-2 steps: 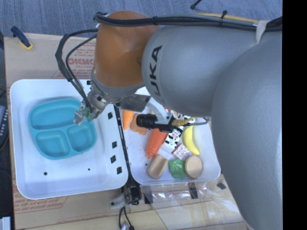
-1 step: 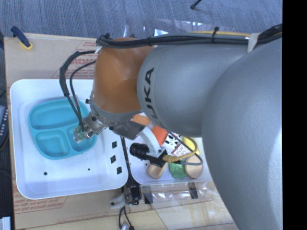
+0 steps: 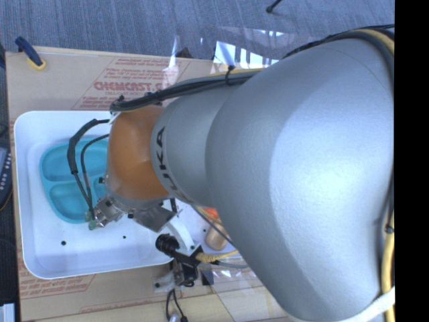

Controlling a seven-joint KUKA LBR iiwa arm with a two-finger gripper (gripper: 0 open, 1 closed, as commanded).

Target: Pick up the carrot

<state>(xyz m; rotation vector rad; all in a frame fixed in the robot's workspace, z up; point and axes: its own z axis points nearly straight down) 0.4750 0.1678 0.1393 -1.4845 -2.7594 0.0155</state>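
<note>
The grey arm with its orange band (image 3: pixel 134 156) covers most of the view and reaches over the left bin (image 3: pixel 40 247). Below the band, the gripper (image 3: pixel 107 213) points down at the bin's floor, beside the lower edge of a blue moulded dish (image 3: pixel 60 180). A tiny green bit shows at its tip. At the arm's lower edge, between the two bins, a small orange sliver (image 3: pixel 211 214) peeks out; it may be the carrot, mostly hidden by the arm. A tan rounded object (image 3: pixel 216 237) lies just below it.
The bins rest on a cardboard sheet (image 3: pixel 134 79) with red print. A blue-and-yellow clamp (image 3: pixel 30 52) sits at the sheet's far left corner. Black cables and a connector (image 3: pixel 177 253) hang near the left bin's front rim. The arm hides the right bin.
</note>
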